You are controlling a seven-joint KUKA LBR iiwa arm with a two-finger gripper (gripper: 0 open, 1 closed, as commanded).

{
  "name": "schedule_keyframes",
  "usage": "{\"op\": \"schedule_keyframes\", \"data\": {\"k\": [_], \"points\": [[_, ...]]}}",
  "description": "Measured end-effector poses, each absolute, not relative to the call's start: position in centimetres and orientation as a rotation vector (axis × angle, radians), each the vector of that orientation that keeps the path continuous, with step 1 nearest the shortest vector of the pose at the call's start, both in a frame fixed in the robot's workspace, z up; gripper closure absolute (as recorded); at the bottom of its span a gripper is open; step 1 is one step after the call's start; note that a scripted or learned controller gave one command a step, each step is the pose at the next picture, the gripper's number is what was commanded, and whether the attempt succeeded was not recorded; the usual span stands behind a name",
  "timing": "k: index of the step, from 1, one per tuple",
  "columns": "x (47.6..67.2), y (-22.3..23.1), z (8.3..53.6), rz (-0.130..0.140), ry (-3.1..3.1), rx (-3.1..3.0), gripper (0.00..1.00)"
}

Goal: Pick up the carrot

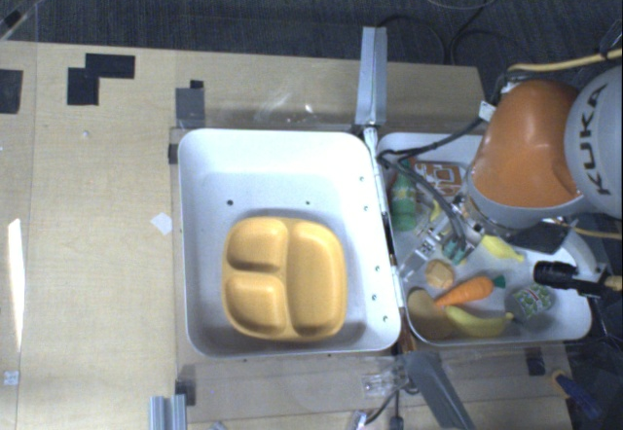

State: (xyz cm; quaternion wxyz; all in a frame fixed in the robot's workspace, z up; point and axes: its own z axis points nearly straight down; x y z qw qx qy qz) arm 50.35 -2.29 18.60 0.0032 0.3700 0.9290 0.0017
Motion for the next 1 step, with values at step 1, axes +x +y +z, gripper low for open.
{"op": "schedule_keyframes", "data": {"k": [1], "points": [[49.11, -0.67, 23.60, 0.004, 3.085, 0.538, 0.00]]}}
